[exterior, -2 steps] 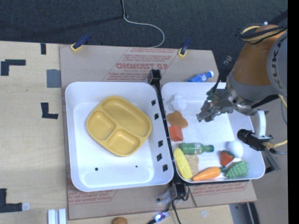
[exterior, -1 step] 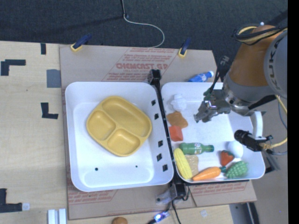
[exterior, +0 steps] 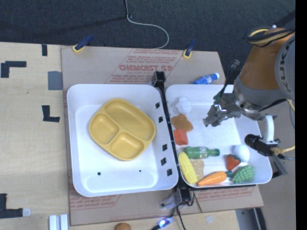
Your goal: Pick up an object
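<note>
Toy foods lie in the right bin: a green bottle, a corn cob, a carrot, a brown piece and an orange-red block, most of them crowded toward its near and left sides. The gripper hangs over the bin's bare middle, with nothing seen between its fingers (how wide they stand, I cannot tell). The left bin holds a yellow divided plate.
</note>
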### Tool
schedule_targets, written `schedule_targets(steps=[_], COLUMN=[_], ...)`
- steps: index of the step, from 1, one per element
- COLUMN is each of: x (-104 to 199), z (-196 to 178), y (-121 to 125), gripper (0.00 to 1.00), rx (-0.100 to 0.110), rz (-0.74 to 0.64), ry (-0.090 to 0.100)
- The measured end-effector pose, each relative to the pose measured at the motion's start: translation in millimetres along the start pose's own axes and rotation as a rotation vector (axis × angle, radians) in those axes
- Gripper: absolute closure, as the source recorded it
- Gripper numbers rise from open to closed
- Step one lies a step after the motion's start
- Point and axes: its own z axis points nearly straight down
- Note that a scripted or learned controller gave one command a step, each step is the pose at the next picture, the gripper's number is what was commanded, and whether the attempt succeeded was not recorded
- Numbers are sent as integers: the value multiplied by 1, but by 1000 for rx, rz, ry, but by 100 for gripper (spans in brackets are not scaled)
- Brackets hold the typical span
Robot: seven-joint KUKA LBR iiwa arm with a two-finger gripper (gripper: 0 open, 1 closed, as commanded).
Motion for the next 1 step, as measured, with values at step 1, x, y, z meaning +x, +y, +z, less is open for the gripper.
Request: schedule_targets(steps=[1], x=[14], z=[12], y=[-1], gripper=[100], rx=[0], rz=[-1], ry=[0])
